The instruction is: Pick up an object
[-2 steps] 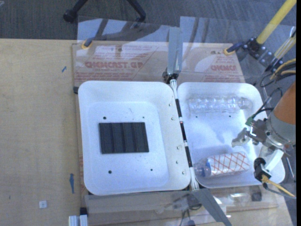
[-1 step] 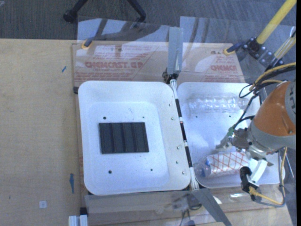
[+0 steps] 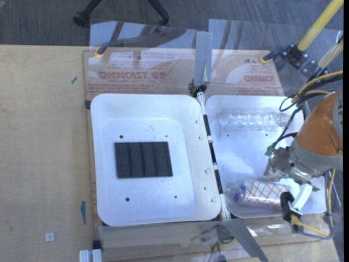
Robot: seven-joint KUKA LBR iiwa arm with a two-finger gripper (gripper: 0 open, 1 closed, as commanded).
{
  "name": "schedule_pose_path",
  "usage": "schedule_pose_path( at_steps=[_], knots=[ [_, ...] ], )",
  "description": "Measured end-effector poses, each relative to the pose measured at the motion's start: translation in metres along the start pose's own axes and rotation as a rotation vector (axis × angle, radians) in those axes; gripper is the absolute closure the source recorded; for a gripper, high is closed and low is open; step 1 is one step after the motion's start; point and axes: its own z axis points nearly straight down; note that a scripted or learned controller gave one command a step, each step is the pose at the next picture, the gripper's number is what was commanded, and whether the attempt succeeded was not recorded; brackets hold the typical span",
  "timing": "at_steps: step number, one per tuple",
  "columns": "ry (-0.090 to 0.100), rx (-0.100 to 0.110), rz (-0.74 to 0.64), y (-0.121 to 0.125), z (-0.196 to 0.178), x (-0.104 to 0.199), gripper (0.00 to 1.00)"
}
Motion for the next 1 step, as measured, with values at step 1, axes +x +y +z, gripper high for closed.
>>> schedule_pose_path(
  at_steps=[1],
  knots=[
    [0.0, 0.0, 0.0, -0.0001, 0.0001, 0.0, 0.0]
  ],
)
